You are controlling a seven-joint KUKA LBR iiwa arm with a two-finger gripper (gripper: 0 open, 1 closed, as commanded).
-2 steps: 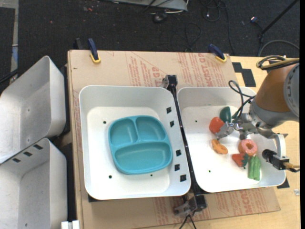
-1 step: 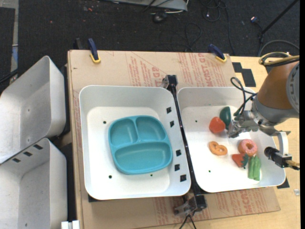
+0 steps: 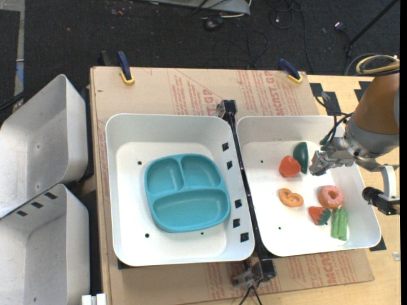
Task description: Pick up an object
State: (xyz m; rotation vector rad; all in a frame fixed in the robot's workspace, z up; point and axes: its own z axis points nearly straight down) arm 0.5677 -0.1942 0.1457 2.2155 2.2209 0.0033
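Green pod-shaped toy (image 3: 340, 224) lies nearest in the right bin (image 3: 267, 234), touching a red piece (image 3: 317, 215). Beyond them: a pink ring (image 3: 331, 196) and an orange pretzel shape (image 3: 291, 198). Farther in, a red tomato (image 3: 289, 166) beside a dark green item (image 3: 301, 154). The pincer (image 3: 316, 166) hangs just beside these; its state cannot be told. Left bin (image 3: 121, 170) holds a teal divided plate (image 3: 187, 192).

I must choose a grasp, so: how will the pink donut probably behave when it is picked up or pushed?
The donut looks like a small toy, so probably light and stiff. It lies flat in the right bin, so a push likely slides it rather than rolls it. Its rounded rim may slip from the claw.
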